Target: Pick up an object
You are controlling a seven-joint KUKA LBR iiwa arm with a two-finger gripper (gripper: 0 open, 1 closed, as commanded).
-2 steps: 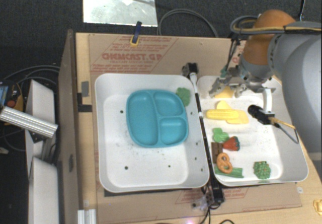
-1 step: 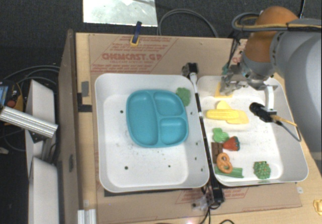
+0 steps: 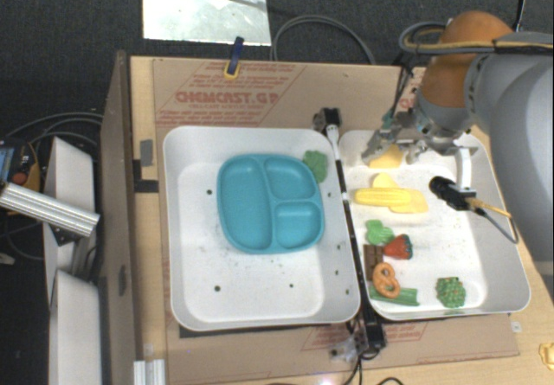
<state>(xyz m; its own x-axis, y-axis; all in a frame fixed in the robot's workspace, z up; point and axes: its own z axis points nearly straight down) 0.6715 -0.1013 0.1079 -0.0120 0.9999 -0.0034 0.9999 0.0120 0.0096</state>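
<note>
My gripper (image 3: 394, 146) hangs low over the far end of the right bin (image 3: 498, 266). Right under it lies a pale yellow wedge (image 3: 386, 159), partly hidden by the gripper. Just in front of that lies a yellow corn cob (image 3: 391, 198). Nearer the front of the same bin are a green piece (image 3: 377, 230), a red strawberry (image 3: 398, 247), a brown block (image 3: 372, 256), an orange pretzel (image 3: 385, 280), a green bean pod (image 3: 405, 295) and a green broccoli floret (image 3: 450, 291).
The left bin (image 3: 195, 279) holds a blue divided plate (image 3: 268, 203) and a green leafy piece (image 3: 316, 165) by its far right wall. The ridge between the bins (image 3: 346, 227) runs close to the items. The grey arm (image 3: 511, 106) covers the right bin's far right corner.
</note>
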